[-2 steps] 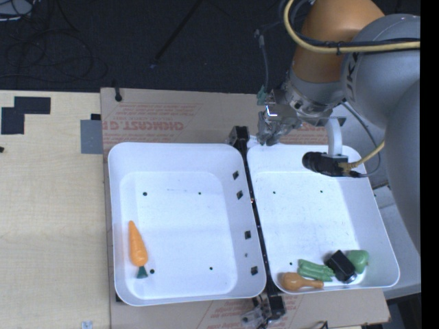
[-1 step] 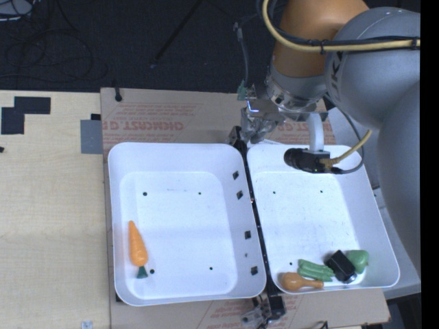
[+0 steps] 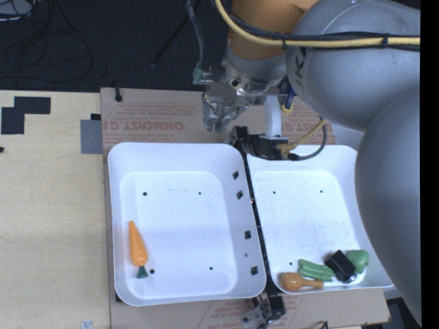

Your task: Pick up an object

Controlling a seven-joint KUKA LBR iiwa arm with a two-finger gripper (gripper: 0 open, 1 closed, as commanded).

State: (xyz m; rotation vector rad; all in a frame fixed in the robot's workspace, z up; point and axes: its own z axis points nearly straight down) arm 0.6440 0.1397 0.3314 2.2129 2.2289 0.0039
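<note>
Carrot (image 3: 138,245) — well apart from end effector (image 3: 218,118)

view: one fixed camera above the bench | facing: down at a slant | covers: left bin (image 3: 116,184) and right bin (image 3: 346,177) whole | arm (image 3: 357,53) looms near, from the right

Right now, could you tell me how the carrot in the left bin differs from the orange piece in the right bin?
The carrot is brighter orange, with a dark green end; the orange piece is duller and pear-shaped. The carrot lies lengthwise near the left bin's left wall; the piece lies crosswise along the right bin's front edge. The carrot lies alone; the piece sits close to green items. Both lie flat.
</note>
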